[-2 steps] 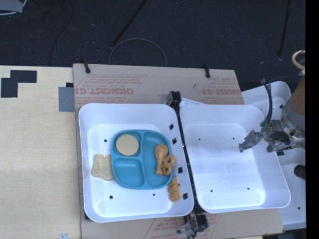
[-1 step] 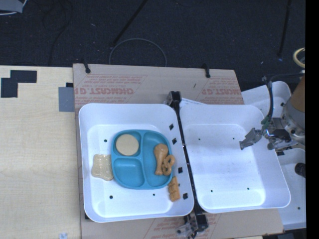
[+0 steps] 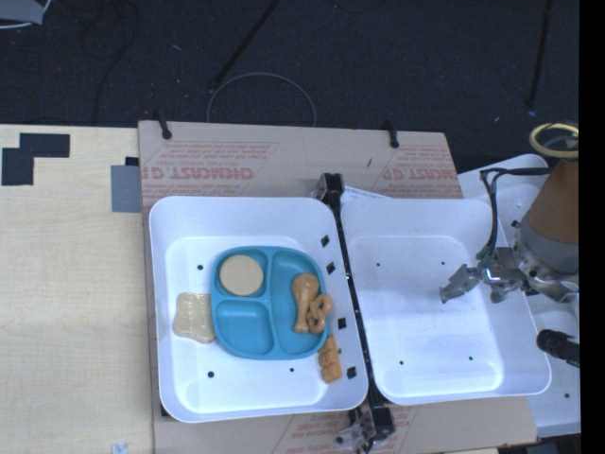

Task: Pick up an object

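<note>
Approach is the step we judge to be in hand: nothing is lifted yet, and every candidate for picking lies in the left bin (image 3: pixel 165 253), on or beside the blue divided tray (image 3: pixel 248 334) that we take as our landmark. On the tray's upper-left compartment sits a round tan disc (image 3: pixel 240 274); in its right compartment lies a brown pretzel-like piece (image 3: pixel 310 303). Just off the tray's left edge, touching it, rests a pale bread-like slice (image 3: pixel 194 317), and just past the tray's lower-right corner lies a small orange-brown chunk (image 3: pixel 329 359).

Well to the right of the tray, beyond the divider between the bins, the gripper (image 3: pixel 473 280) hangs over the right bin (image 3: pixel 416 386), near that bin's far side. We see a grey finger (image 3: pixel 458 285) angled toward the tray, but we cannot tell how far the fingers are spread; nothing shows between them and they seem to touch no object.

In our judgement, the next move calls for a long traverse toward the tray, then a descent onto one piece; the chunk beside the tray looks easiest.
</note>
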Controlling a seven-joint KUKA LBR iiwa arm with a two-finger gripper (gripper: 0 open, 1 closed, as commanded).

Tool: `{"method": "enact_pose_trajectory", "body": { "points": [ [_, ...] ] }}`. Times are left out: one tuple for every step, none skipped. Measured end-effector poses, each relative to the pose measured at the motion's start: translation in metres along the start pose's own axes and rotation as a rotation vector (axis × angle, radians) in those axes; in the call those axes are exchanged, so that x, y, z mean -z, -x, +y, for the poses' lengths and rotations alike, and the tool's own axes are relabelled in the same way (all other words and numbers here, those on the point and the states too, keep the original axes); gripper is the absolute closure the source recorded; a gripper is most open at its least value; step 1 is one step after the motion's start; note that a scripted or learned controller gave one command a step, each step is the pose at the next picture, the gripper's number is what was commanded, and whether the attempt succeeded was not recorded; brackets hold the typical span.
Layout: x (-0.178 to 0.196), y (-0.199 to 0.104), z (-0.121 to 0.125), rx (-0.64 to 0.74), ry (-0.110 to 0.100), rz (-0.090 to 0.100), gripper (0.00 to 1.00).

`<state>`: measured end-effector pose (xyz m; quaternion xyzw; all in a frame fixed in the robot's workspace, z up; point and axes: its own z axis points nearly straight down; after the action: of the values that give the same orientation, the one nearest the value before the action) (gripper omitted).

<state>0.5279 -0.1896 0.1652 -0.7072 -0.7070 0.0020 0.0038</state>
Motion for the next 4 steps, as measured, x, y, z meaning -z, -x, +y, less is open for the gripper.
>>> {"method": "enact_pose_trajectory", "body": {
  "points": [
    [-0.058,0.004,-0.009,0.0,0.0,0.0,0.0],
    [-0.078,0.003,-0.009,-0.001,0.005,-0.001,0.0],
    [-0.066,0.004,-0.008,-0.004,0.008,-0.002,1.0],
    [-0.022,0.001,-0.003,0.002,0.01,-0.003,1.0]
  ]
}}
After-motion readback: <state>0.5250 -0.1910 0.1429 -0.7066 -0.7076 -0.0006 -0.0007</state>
